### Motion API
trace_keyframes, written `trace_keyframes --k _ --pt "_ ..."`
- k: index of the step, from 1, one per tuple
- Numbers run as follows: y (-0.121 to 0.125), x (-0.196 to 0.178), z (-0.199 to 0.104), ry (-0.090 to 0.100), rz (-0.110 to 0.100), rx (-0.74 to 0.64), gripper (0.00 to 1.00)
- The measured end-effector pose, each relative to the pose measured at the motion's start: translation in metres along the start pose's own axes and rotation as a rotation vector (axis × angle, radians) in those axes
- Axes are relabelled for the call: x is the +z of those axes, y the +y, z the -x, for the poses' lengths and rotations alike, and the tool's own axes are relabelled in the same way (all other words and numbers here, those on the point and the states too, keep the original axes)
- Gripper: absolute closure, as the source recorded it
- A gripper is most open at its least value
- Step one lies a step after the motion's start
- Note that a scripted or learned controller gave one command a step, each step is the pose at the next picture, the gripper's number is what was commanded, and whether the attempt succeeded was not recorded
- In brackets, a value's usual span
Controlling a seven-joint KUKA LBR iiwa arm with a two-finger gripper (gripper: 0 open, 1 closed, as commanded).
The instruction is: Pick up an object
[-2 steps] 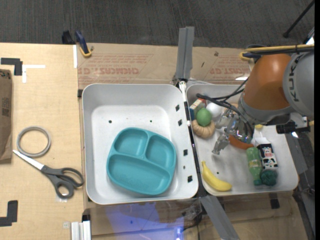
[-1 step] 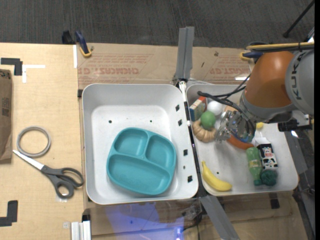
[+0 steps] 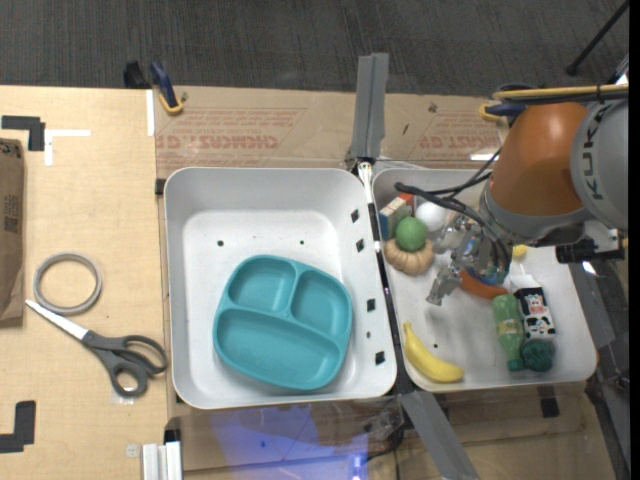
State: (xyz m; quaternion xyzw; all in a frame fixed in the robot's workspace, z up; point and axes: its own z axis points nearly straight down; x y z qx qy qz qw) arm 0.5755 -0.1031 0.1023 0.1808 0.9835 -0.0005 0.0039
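Note:
My gripper [image 3: 447, 280] hangs low in the middle of the right bin [image 3: 480, 373], reaching in from the grey arm with the orange band. Its metal fingers point down and left, toward bare bin floor. Left of it sits a green ball [image 3: 410, 234] on a tan pumpkin-like toy [image 3: 408, 257]. A banana [image 3: 430, 358] lies near the bin's front. An orange item [image 3: 484, 287] lies partly hidden under the wrist. A green bottle [image 3: 508, 322] and a small black-and-white carton [image 3: 537, 312] stand to the right. Nothing shows between the fingers.
The left bin [image 3: 200, 218] holds a teal divided plate [image 3: 285, 322]. A white ball [image 3: 432, 214] and a small red-and-white box [image 3: 398, 207] sit at the right bin's back. Scissors [image 3: 105, 346] and a tape roll [image 3: 67, 282] lie on the bench at the left.

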Motion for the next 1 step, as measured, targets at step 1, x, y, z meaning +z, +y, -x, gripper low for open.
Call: trace_keyframes --k 1 --pt "-0.0287 0.0104 -0.0404 0.008 -0.001 0.218 0.0"
